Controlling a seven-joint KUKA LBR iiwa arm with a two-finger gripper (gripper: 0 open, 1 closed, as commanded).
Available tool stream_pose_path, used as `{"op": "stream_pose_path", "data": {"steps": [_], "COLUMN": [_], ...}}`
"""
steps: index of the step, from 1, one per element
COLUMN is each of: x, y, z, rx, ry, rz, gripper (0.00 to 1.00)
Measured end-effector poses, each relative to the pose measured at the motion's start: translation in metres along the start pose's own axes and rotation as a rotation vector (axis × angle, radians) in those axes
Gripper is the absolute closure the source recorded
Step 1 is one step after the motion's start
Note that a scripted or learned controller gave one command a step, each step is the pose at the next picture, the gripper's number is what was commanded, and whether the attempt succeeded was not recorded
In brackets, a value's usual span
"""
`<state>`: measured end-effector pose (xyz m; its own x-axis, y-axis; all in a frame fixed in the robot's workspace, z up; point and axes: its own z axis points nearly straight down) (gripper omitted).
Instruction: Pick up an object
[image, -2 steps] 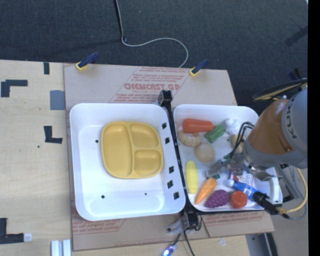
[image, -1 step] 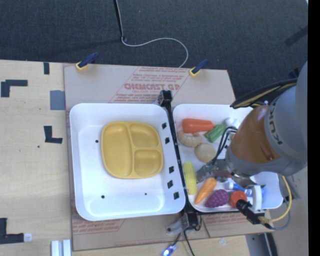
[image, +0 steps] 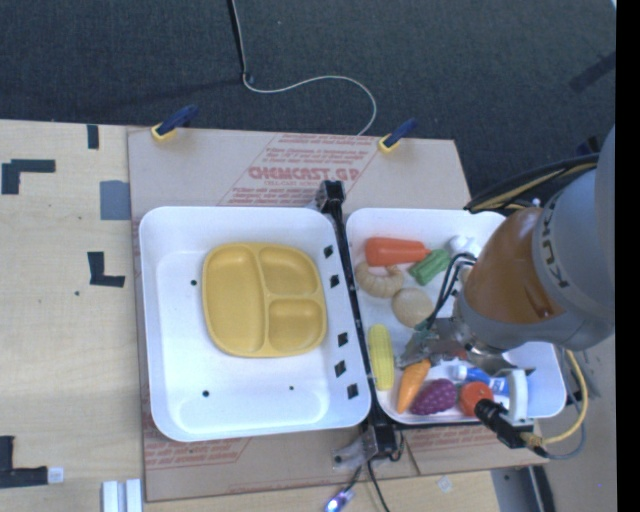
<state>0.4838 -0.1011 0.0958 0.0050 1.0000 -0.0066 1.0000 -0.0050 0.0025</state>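
Inside the right shallow white bin (image: 530, 405), the hand (image: 425, 348), whose state cannot be told, hangs over a small orange plastic carrot (image: 411, 385), judged light, rigid, slippery, and best pinched across its thicker middle.

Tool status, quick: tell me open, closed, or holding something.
Tool: cannot be told. It sits low in the right bin, just above the carrot and beside the corn.
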Motion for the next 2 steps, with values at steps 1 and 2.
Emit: {"op": "stream_pose_path", "data": {"steps": [1, 2], "x": [0.061, 0.131], "y": [0.070, 0.030], "z": [-0.095, -0.171], "rx": [-0.009, 0.001], "ry": [0.008, 0.009], "rz": [-0.015, -0.012], "gripper": [1.00, 1.00]}}
